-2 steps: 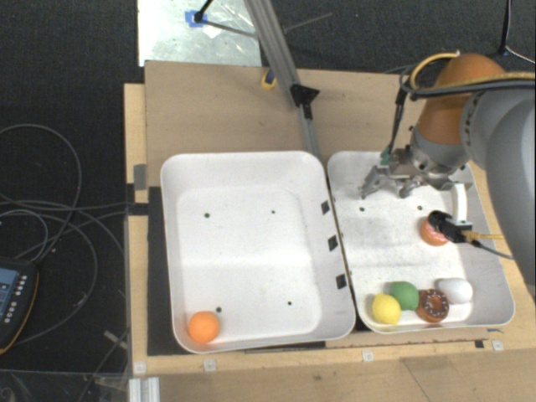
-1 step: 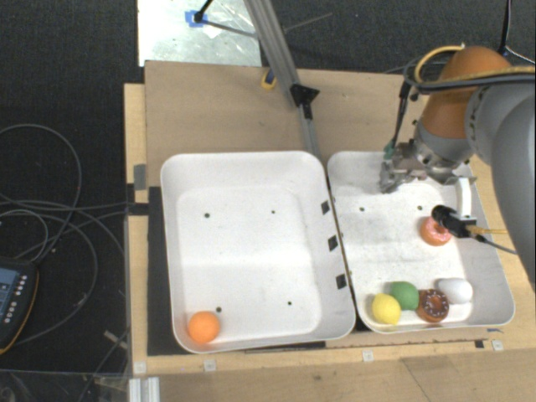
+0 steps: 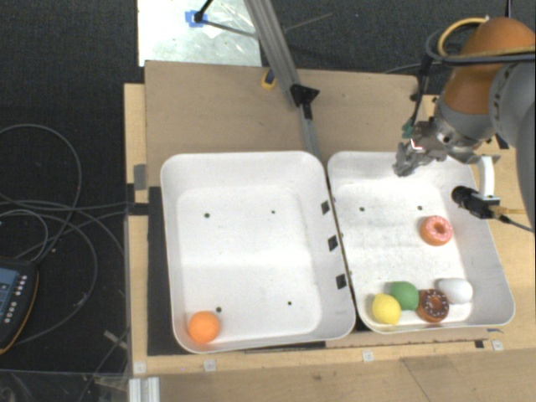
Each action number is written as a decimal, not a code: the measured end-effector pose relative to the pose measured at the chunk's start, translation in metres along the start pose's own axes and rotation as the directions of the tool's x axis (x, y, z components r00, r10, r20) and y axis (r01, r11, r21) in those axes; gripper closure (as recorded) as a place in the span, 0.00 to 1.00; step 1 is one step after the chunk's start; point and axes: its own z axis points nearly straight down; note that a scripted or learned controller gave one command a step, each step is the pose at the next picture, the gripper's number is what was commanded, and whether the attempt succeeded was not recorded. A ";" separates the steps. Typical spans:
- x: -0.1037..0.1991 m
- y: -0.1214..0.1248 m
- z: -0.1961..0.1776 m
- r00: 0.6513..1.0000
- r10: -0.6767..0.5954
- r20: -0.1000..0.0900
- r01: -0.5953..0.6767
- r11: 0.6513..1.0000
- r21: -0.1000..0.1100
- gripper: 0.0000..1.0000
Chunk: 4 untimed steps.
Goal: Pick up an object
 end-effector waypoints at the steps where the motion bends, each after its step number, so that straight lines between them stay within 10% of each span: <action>1: -0.010 0.001 -0.058 1.000 0.001 0.001 -0.001 1.000 -0.001 1.00; 2: -0.004 0.007 -0.106 1.000 -0.004 0.000 0.004 1.000 0.000 1.00; 4: 0.071 -0.055 -0.094 1.000 -0.006 -0.004 0.006 1.000 0.009 1.00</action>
